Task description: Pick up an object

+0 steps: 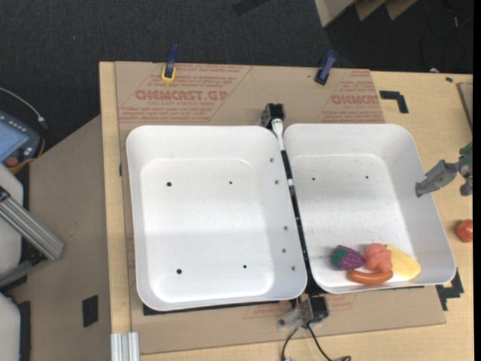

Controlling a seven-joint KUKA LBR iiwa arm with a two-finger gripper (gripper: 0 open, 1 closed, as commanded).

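Several toy foods lie bunched in the near right corner of the right bin [353, 153]: a purple grape cluster [346, 257], a red-orange lumpy piece [378, 256], a yellow piece [403, 265] and an orange sausage shape [370, 277]. My gripper [434, 180] pokes in at the view's right edge, over the right bin's right rim. It is well behind the toys, apart from them, and nothing shows in it. Most of it is cut off by the frame edge.
The left bin [210, 209] stands beside the right one, with a black seam and clips between them. Both rest on a cardboard sheet [225, 89] held by clamps at the back. A small orange-red patch [464, 232] shows at the right edge.
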